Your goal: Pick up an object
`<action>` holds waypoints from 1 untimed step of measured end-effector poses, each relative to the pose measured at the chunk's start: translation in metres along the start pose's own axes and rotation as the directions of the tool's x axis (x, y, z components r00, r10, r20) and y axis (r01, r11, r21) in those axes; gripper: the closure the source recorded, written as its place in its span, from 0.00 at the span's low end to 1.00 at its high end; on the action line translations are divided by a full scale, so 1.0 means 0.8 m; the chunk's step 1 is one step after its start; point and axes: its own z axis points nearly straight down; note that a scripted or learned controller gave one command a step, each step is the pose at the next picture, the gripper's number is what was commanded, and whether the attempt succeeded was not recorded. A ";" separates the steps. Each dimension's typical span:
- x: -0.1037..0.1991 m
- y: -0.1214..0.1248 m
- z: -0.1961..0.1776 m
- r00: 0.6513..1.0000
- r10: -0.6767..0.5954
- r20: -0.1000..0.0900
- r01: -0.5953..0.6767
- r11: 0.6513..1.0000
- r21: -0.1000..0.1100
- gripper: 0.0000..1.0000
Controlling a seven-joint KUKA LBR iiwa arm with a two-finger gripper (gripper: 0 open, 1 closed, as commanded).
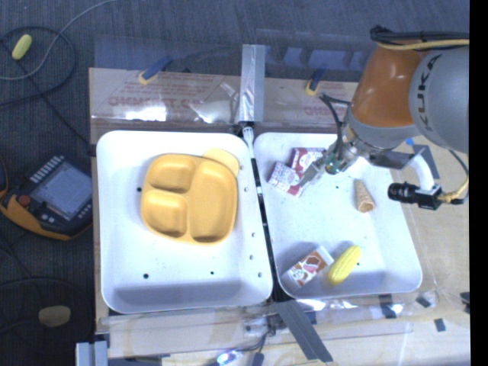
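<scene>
**Operator:** Gripper (319, 168) sits low in the right bin (381, 239), its tip at the edge of the red-and-white packets (293, 170) near the bin's back left corner. From my seat I can't tell how far the fingers are spread or whether anything is between them; they blur into the packets.

**Observer:** So the packets are the target?

**Operator:** That's my guess, since they're right under the tip. They look like thin, light pouches, probably soft and a bit slick, lying flat and overlapping. I'd take one across a raised edge or a crinkle instead of pressing down on the flat face, where the fingers could slide off.

**Observer:** Other options?

**Operator:** A cone (364, 196) lies near the middle right of the same bin, well apart from the tip. A corn cob (344, 263) and another small packet (307, 268) lie just beside each other near the front wall. The cob looks stiff and rounded, so I'd grip it across its middle.

**Observer:** And the left bin?

**Operator:** It has a yellow tray (189, 197), too wide, I judge, for these fingers.
</scene>
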 end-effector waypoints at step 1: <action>0.010 0.078 0.000 0.954 0.300 -0.001 -0.300 0.954 0.001 1.00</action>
